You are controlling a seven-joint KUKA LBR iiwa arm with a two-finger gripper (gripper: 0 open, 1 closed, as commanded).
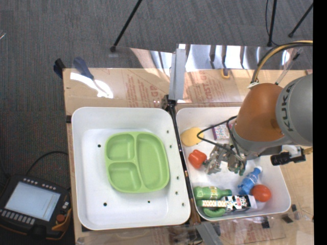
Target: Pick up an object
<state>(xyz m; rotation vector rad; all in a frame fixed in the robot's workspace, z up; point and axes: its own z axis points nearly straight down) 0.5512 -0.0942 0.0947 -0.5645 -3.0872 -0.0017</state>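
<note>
My gripper (225, 163) hangs over the middle of the right bin (284, 202), under the orange wrist band. Its fingers look spread, with nothing visible between them. An orange-red object (197, 158) lies just to its left and a yellow object (191, 135) sits further up-left. On the gripper's lower right are a blue bottle (250, 180) and a red ball (261, 193). Along the bin's front wall lie a green bottle (211, 192) and a black, white and red box (230, 203). A small purple and white packet (221, 131) is partly hidden by the arm.
The left bin (87, 137) holds a green divided plate (137, 162). A metal divider post (176, 78) rises between the bins at the back. A tablet controller (30, 202) rests on the floor at the lower left.
</note>
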